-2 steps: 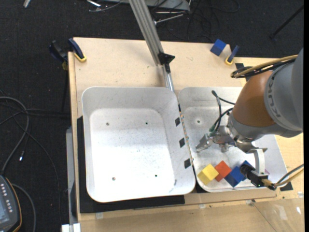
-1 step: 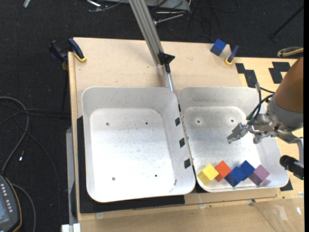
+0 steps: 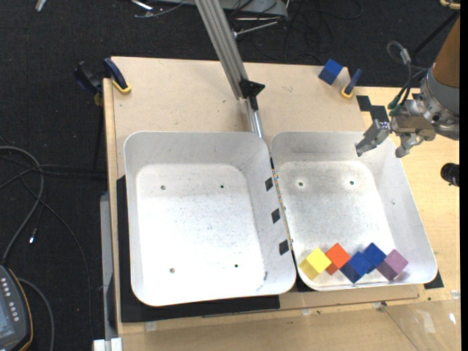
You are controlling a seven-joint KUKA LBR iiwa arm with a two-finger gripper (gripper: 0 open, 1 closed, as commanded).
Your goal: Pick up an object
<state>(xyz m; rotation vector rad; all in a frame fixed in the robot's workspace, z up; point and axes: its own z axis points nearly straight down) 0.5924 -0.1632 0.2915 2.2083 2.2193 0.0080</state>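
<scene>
**benchwatcher:** Four little cubes are bunched along the near edge of the right bin (image 3: 409, 218): a yellow cube (image 3: 315, 262), an orange cube (image 3: 338, 255), a dark blue cube (image 3: 363, 261) and a purple cube (image 3: 393, 264). They sit pretty much touching in a row. One more blue block (image 3: 331, 71) sits out on the wooden bench (image 3: 183, 93), up by the far right corner.

**gearhead22:** And the gripper?

**benchwatcher:** The gripper (image 3: 386, 142) hangs over the far right corner of that right bin, well apart from the cubes. Its two fingers are spread, nothing between them.

**gearhead22:** Left bin?

**benchwatcher:** The left bin (image 3: 146, 152) sits right beside the other one, rims touching in the middle.
</scene>
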